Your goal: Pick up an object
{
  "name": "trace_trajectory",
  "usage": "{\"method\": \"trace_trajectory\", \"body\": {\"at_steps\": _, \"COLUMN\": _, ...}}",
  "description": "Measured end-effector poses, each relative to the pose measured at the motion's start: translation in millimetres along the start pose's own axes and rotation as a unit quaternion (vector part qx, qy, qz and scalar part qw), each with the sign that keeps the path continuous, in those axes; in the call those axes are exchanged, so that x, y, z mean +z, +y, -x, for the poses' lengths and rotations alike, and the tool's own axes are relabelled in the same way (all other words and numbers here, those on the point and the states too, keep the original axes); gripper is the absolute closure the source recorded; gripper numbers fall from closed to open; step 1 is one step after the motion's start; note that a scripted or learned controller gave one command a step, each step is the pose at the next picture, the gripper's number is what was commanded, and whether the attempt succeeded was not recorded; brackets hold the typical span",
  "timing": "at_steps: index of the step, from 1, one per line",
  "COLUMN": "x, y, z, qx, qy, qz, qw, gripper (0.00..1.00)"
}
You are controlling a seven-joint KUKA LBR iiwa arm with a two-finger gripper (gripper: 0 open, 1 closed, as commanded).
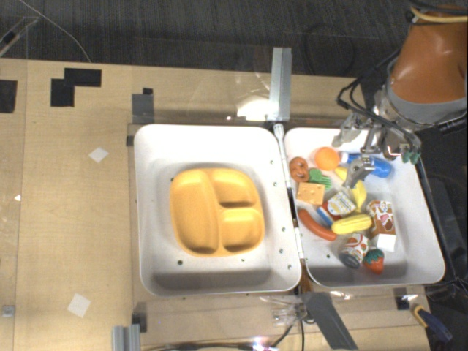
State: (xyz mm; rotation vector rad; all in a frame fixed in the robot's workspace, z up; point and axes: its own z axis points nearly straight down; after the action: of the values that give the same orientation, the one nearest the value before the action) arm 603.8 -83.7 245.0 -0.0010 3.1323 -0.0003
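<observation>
Camera view: pale wooden bench [66, 218] bears two white bins [146, 196]; dark floor [183, 9] behind; tool [363, 156] spread wide.

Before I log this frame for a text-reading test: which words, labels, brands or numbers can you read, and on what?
None can be read.
Small printed packet in the right bin: print too blurred.
Red-and-white carton: markings too small.
Can: label unreadable.

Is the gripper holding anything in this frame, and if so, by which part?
Cannot be told. The gripper hangs over the right bin near the blue toy.
</observation>
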Motion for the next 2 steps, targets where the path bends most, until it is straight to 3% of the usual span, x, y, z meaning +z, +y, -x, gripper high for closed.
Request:
{"method": "trace_trajectory", "body": {"at_steps": 1, "x": -145, "y": -28, "z": 50, "qx": 0.025, "qy": -0.006, "qz": -0.001, "qw": 0.9997, "gripper": 0.00}}
{"method": "trace_trajectory", "body": {"at_steps": 2, "x": -102, "y": -27, "z": 60, "qx": 0.108, "qy": 0.000, "qz": 0.000, "qw": 0.9941, "gripper": 0.00}}
